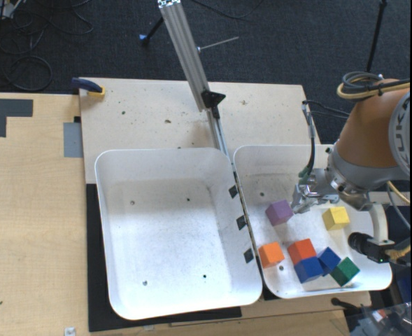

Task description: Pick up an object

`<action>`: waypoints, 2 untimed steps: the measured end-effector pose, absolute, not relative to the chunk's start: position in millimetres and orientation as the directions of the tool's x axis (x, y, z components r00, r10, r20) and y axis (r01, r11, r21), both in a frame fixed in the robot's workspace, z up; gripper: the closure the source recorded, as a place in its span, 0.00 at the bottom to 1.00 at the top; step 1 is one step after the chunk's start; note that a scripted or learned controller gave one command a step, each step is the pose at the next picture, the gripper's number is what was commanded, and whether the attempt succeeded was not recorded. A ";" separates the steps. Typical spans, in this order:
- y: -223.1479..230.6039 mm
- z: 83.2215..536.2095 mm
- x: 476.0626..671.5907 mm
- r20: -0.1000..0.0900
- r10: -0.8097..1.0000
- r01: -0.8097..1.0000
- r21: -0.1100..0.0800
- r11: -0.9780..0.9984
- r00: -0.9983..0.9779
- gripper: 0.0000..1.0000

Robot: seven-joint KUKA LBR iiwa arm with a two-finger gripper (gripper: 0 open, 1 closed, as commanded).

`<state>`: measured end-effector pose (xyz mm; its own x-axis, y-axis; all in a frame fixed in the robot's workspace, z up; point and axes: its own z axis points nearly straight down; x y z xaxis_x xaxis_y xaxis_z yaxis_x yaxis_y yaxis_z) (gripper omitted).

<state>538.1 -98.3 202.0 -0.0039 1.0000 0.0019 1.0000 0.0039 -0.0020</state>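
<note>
1. two white bins sit side by side on the desk (157, 110). the left bin (122, 187) is bigger in the picture, and the right bin (261, 166) holds the blocks.
2. the grey and orange arm (373, 131) comes in from the right and leans over the right bin.
3. the hand (305, 200) is low inside the right bin, just to the right of a purple block (278, 213). it is very near the block, but i cannot tell if it touches it.
4. i cannot tell how the hand is set, because it is small and dark against the arm.
5. a yellow block (336, 218) lies to the right of the hand, near the arm.
6. nearer to us, an orange block (271, 254) sits by the left wall of the right bin.
7. a red-orange block (302, 249) is next to it, and a blue block (316, 266) is just beside that one at the near edge.
8. a green block (345, 271) sits to the right of the blue block.
9. a long grey bar (188, 54) slants up from between the bins toward the far side.
</note>
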 end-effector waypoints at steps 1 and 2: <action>-50.7 216.5 559.3 0.003 1.000 1.000 -0.001 0.004 -0.004 1.00; -3.4 208.5 585.1 0.002 1.000 1.000 -0.003 0.004 -0.004 1.00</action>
<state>585.1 -3.4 208.5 -0.0044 1.0000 0.0021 1.0000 0.0044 -0.0026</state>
